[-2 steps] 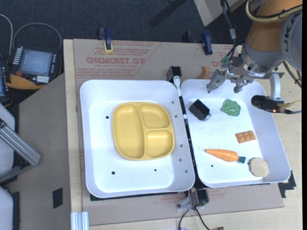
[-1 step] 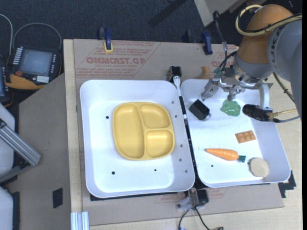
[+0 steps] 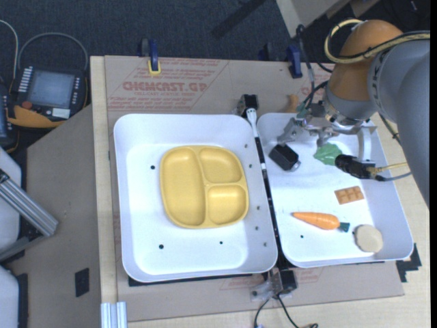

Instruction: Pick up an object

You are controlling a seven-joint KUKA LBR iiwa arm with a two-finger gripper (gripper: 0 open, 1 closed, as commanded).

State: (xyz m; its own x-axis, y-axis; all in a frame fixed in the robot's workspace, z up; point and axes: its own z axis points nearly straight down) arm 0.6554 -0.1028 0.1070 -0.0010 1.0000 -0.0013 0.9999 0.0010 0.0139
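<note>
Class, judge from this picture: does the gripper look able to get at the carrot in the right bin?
Probably yes: the carrot lies alone on the bin floor, apart from the cracker, with nothing over it below the gripper.

A divided plate (image 3: 203, 185) sat in the left bin (image 3: 130, 203); right of that plate, in the neighbouring bin (image 3: 396, 234), lay a carrot (image 3: 316, 219).

Arm (image 3: 403, 67): reaching in from the right, orange band showing.
Gripper (image 3: 321, 145): hanging low, fingers spreading apart.

Robotics lab, teach pendant (image 3: 46, 91) on carpet, clamped board (image 3: 171, 84), loose cables (image 3: 273, 313)
</note>
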